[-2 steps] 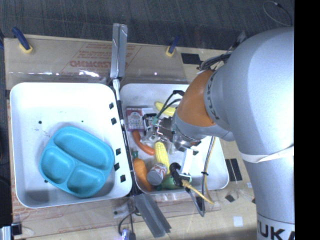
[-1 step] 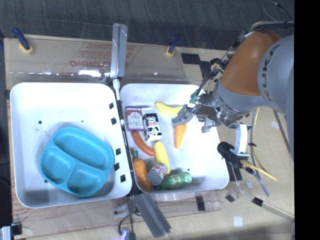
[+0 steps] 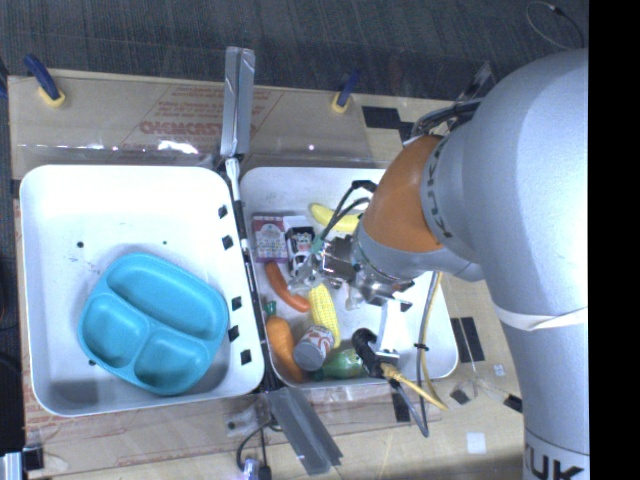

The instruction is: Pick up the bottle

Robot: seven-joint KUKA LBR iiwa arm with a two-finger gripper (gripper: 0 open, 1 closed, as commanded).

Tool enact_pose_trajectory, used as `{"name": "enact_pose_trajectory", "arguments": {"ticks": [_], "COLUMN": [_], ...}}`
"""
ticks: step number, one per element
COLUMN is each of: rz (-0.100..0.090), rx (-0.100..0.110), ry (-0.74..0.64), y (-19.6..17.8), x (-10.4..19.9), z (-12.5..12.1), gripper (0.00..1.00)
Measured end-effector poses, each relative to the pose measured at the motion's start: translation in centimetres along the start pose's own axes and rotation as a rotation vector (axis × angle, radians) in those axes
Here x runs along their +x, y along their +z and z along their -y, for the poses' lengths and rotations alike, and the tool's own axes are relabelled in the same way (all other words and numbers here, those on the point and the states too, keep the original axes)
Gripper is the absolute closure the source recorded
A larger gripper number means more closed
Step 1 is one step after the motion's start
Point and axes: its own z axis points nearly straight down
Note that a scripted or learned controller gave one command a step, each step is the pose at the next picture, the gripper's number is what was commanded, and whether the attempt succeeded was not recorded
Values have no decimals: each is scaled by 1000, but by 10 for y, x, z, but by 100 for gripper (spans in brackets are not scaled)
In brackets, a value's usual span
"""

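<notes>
Bottle (image 3: pixel 343 362) below jaws (right bin (image 3: pixel 445 358))

The arm (image 3: pixel 470 208) hides much of the right bin (image 3: pixel 445 353), its jaws too small to read.

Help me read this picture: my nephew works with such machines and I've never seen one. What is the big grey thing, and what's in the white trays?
The big grey shape is a robot arm with an orange band, seen by one camera above the bench. It reaches into the right bin, its end effector low over toy food: a corn cob, a carrot, a small can. The left bin holds a blue divided plate. Whether it holds anything I cannot tell.
</notes>
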Motion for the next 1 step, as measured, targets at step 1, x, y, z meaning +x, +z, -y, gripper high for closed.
{"name": "enact_pose_trajectory", "arguments": {"ticks": [1], "rz": [-2], "rx": [-7], "ry": [61], "y": [27], "x": [13], "z": [-60], "gripper": [0]}}
